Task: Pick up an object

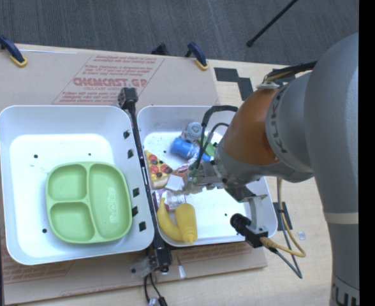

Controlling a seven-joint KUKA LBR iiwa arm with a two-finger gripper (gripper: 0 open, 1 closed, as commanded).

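The right bin [172, 111] holds several small items. A pizza-slice toy [157, 166] lies by its left wall. A blue cup-like piece [182, 148] and a grey round piece [193, 131] sit toward the back. At the front left lie a banana [166, 225] and a yellow bottle [187, 223]. My gripper [189, 178] is low in this bin, just right of the pizza slice and just behind the yellow bottle, over a small white and red item. The wrist hides the tips and whatever lies under them.
The left bin [9, 190] holds a green divided plate [88, 201]. Black clips line the wall between the two bins [136, 171]. The arm's orange band [254, 132] covers the right bin's right half. Blue clamps [197, 54] hold the cardboard at the back.
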